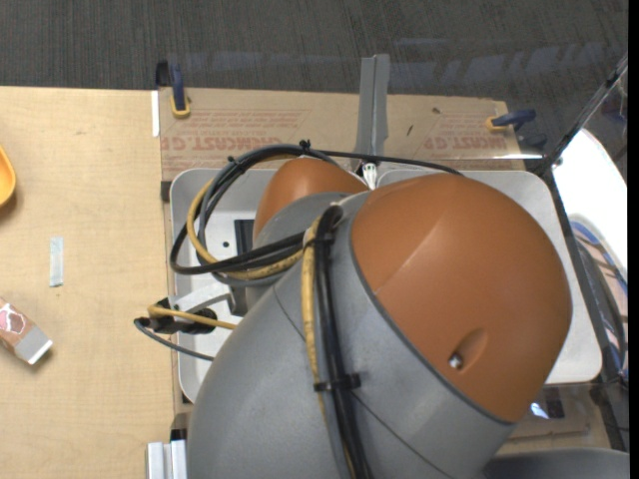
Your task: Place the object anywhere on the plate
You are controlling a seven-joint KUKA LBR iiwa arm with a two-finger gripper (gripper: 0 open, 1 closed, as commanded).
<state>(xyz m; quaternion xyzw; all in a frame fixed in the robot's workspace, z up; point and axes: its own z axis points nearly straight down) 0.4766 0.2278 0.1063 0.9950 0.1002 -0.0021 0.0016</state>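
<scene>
Gripper state, clenched or released, cannot be told beneath the arm (399,347) stretched over the bins (185,267); where the object and plate lie cannot be told either. Any lowering is best done slowly, with the looped cables (215,193) kept from snagging.

Arm (419,347) hides most of both bins (185,267); orange obj (5,178) cut off at left edge.
</scene>
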